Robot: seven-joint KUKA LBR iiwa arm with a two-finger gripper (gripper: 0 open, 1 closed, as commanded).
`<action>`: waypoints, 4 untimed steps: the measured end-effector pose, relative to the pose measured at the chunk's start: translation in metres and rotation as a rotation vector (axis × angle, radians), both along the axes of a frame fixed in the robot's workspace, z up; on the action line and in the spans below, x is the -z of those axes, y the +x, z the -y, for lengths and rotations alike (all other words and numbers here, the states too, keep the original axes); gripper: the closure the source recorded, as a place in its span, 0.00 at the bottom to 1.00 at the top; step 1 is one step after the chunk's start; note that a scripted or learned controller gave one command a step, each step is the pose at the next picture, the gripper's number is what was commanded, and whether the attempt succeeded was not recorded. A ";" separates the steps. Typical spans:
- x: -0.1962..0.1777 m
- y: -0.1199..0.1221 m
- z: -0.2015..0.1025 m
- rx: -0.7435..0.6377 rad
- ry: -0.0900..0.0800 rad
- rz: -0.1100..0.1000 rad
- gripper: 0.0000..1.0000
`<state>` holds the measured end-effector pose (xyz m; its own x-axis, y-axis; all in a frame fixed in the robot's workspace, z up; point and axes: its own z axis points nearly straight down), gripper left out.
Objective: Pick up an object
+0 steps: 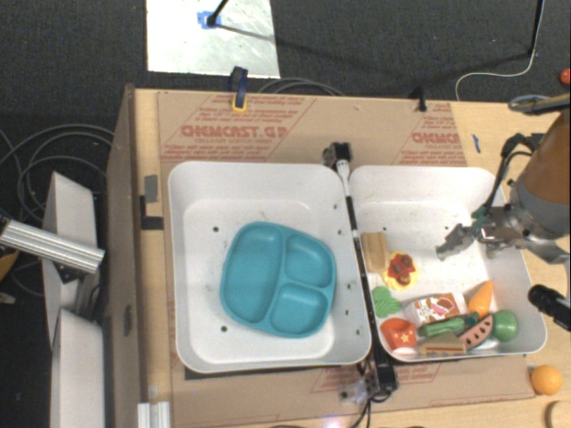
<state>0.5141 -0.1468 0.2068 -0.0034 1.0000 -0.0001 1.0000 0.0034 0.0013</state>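
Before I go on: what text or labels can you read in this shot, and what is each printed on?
"CHEMCAST GP", red print on the brown sheet behind the left bin.
"CHEMC...", the same red print repeated behind the right bin, cut off partway.
Smaller red lines under both: too blurred to read.
Small packet among the toys: printed front, unreadable.

Blue divided plate (pixel 278 278) in left bin (pixel 201 266), toy food heap (pixel 442 315) in right bin (pixel 419 194), claw (pixel 457 240) above it
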 end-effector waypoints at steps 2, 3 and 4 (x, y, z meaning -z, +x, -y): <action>0.091 -0.024 0.060 0.002 -0.001 0.003 1.00; 0.033 0.021 0.034 -0.005 -0.002 0.008 1.00; 0.037 0.069 -0.044 -0.009 0.000 0.004 1.00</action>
